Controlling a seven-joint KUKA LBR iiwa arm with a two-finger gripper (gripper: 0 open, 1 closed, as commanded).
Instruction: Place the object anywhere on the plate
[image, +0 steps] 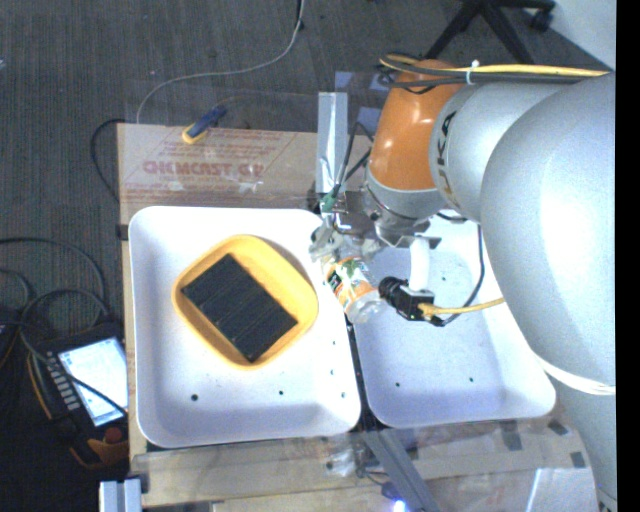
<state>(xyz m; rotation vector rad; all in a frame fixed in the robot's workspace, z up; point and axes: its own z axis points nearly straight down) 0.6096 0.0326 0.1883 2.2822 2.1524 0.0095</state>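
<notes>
A yellow plate (297, 277) lies in the left white bin (170, 400), and a black square pad (240, 305) covers its middle. A small bottle (352, 286) with an orange and green label hangs tilted over the ridge between the two bins, just right of the plate's edge. My gripper (341, 254) reaches down from under the orange wrist band and is shut on the bottle's upper end. The bottle's clear lower end points toward the right bin (450, 390).
The grey arm covers the upper right of the right bin. A cable (460, 310) loops off the wrist over that bin. Behind the left bin lies a cardboard sheet (210, 170) with a blue and yellow tool (203, 122). A tablet (88, 378) sits on the floor at left.
</notes>
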